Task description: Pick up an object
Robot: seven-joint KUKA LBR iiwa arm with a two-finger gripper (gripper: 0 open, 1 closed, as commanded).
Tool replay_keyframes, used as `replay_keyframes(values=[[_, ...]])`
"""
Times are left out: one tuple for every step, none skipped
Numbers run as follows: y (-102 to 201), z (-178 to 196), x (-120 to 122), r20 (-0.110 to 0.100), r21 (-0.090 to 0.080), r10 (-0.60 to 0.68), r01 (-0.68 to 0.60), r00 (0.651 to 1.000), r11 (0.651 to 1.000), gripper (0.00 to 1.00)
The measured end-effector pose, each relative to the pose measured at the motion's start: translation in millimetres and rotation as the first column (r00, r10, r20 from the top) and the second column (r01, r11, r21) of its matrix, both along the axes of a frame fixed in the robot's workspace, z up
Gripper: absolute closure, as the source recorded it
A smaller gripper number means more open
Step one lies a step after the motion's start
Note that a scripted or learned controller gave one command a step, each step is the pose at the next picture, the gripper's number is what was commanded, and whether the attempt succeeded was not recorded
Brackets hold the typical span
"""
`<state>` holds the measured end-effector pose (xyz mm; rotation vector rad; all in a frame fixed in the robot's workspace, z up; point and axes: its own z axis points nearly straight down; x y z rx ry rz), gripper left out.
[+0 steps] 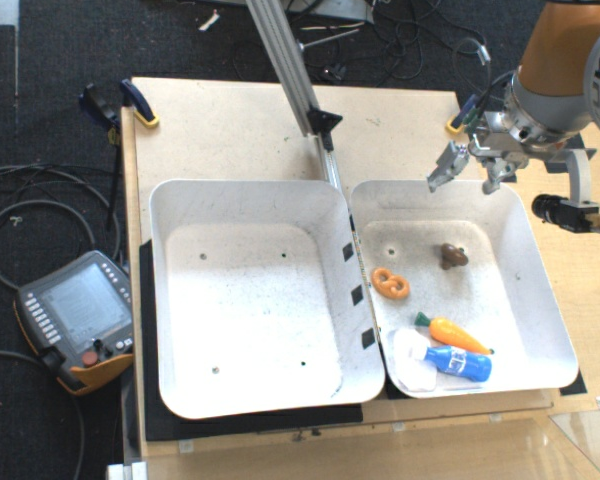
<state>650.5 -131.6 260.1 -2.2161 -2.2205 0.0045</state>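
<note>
No lettering is coming through clearly anywhere; the blue bottle is carrying a white label band, but whatever is printed on it is too small to read.

Two shallow white bins are sitting side by side on the bench. The left bin is showing just its speckled floor with a few dark dots. The right bin is holding everything: a small brown lump is lying toward the back, an orange pretzel-shaped piece is resting near the left wall, and down at the front an orange carrot toy with a green tip is lying just above the blue bottle, which is lying on its side and touching a flat white piece in the front left corner.

The gripper is hanging over the back rim of the right bin, well apart from all the objects, its two fingers spread open with nothing between them. The arm's orange band is sitting above it at the upper right.

The bins are standing on a pale wooden benchtop. A slanted metal rail is running down to the seam between the bins. On the dark carpeted floor a teach pendant is lying at the left, with cables trailing around it.
</note>
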Motion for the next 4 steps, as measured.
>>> replay_keyframes(values=[[0.1,2.8,0.7,0.004,-0.001,0.002,-0.002,1.000,1.000,0.00],[-2.0,-50.2,-9.8,-0.001,-0.001,-0.003,0.003,1.000,1.000,0.00],[-9.1,-110.5,-7.7,-0.001,-0.001,-0.003,0.003,1.000,1.000,0.00],[-8.3,-164.4,-8.7,0.000,-0.001,-0.002,0.002,1.000,1.000,0.00]])
